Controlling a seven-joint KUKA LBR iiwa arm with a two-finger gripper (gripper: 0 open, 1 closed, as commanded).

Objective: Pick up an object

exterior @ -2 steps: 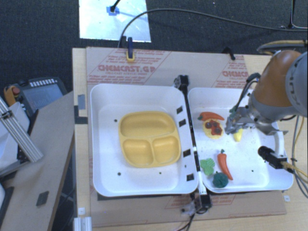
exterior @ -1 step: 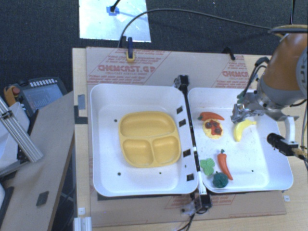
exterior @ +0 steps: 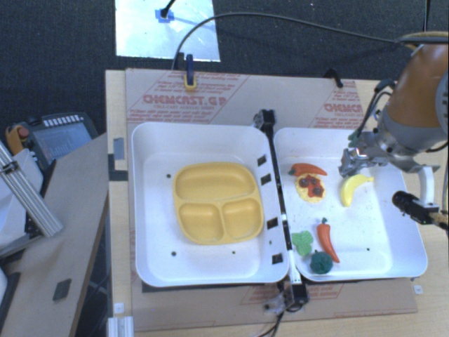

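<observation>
In the right bin point(exterior: 393, 258) lie several toy foods. A yellow banana point(exterior: 354, 188) rests near the middle, with a round pizza piece point(exterior: 311, 187) and a red chili point(exterior: 309, 168) to its left. Closer to the front are an orange carrot point(exterior: 327, 239), a light green broccoli point(exterior: 302, 241) and a dark green one point(exterior: 321, 262). My gripper point(exterior: 351, 163) hangs over the right bin just above and behind the banana's upper end. Nothing is seen held in it.
The left bin point(exterior: 151, 244) holds a yellow divided tray point(exterior: 214, 202). A black divider with clips point(exterior: 275, 195) runs between the bins. A grey side table point(exterior: 56, 258) with a teach pendant point(exterior: 59, 139) stands at the left.
</observation>
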